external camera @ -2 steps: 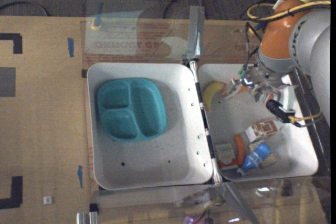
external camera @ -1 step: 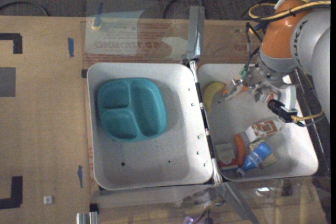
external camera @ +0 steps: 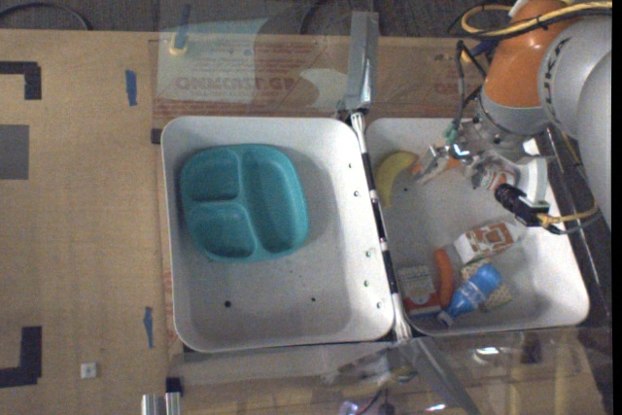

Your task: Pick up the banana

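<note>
- Nearest the camera's bottom edge, in the right bin [external camera: 573,301], a cluster is seen: a blue bottle [external camera: 476,291], an orange-red item [external camera: 443,273], a small red-and-white packet [external camera: 416,285] and a small carton [external camera: 486,241].
- None of these is touched by the arm; they lie well apart from the gripper, toward the bin's near side.
- In the left bin [external camera: 282,316], a teal divided plate [external camera: 243,200] is seen lying flat, not involved in the task.
- Farther up, the banana [external camera: 393,174] is found in the right bin's far-left part, just beside the divider between the bins.
- Only a rounded yellow lump is shown; its long axis cannot be told from this view, though it is judged to curve roughly along the divider.
- The gripper [external camera: 459,160] is seen to the banana's right in the view, near it but apart, over the bin's far half.
- Nothing is seen between the fingers; whether they are spread or closed cannot be told, as the tips are blurred against cables and wrist hardware.
- Key relation: the banana lies leftward of the gripper in the view, at about the same depth; a sideways shift toward the divider is judged needed before descent.
- Risk judged: the bin wall sits close beside the banana, so finger clearance on that side is tight.
- Farthest, the orange band [external camera: 515,63] and grey arm [external camera: 583,83] are seen at the upper right.
</note>
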`<state>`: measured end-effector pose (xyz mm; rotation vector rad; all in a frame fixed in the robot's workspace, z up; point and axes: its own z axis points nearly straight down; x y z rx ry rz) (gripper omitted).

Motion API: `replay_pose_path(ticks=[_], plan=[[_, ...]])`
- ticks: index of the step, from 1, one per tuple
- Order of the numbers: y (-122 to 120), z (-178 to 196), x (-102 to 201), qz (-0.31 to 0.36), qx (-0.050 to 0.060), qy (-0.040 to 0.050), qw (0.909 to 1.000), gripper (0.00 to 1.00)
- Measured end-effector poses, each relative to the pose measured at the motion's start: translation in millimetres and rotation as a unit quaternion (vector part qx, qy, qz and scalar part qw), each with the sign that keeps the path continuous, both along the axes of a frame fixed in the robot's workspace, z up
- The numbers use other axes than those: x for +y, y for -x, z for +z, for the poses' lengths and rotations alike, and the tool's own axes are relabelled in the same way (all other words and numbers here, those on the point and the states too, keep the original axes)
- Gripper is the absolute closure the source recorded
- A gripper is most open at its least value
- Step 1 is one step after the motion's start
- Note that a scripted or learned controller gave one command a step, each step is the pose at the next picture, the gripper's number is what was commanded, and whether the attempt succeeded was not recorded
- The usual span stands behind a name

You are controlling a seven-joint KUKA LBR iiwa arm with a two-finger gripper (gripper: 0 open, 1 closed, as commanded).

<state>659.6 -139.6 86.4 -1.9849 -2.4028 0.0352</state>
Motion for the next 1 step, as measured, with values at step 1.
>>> replay_pose_path(ticks=[1], plan=[[-6.8,32.3,0.9,0.004,-0.016,-0.0003,0.9999,0.0]])
